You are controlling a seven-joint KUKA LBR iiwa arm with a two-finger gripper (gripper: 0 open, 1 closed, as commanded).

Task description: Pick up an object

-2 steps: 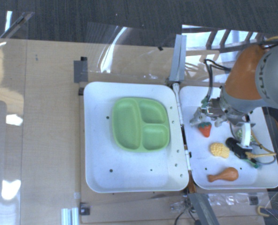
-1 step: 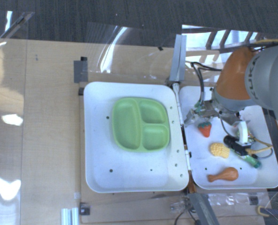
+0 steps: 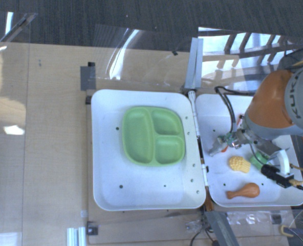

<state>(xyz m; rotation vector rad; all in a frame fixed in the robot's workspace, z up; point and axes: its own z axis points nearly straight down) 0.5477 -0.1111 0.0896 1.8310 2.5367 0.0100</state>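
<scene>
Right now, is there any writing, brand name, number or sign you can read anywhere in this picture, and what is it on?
"KU": dark letters running down the grey arm at the right edge, cut off by the frame, so the rest cannot be read.
No text on the green divided plate, the two white bins, the yellow corn cob or the brown drumstick.

You see a pale green divided plastic plate (image 3: 153, 136), a yellow knobbly toy corn (image 3: 239, 163) and a brown toy drumstick (image 3: 244, 191) in two shallow white bins (image 3: 141, 196).
</scene>
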